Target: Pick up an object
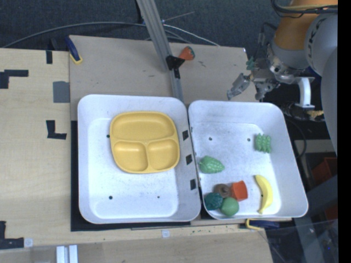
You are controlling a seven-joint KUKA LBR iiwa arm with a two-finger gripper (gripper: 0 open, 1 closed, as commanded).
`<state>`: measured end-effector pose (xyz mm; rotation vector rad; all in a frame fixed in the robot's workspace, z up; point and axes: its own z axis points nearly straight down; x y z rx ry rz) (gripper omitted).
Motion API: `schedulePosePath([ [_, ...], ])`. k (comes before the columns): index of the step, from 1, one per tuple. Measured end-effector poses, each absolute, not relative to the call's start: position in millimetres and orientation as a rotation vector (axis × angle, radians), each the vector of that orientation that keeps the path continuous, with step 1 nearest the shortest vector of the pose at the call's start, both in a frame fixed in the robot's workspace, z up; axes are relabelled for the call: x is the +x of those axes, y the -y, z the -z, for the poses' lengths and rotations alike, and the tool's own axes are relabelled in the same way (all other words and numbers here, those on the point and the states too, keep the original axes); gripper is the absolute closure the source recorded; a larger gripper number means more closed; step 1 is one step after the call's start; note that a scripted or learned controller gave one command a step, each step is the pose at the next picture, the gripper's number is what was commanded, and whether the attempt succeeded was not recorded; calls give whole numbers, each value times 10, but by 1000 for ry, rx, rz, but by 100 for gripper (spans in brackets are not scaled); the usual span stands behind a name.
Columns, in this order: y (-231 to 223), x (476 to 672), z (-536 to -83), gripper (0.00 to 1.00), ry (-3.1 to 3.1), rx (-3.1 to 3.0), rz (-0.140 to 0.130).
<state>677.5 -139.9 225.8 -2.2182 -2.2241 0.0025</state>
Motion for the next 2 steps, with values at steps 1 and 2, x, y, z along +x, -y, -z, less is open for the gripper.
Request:
schedulePosePath([
  [1,1401,6774,-2258,0,2224,-2219,-4],
  [2,1397,6769,-1610,0,2221,-2216,-8],
])
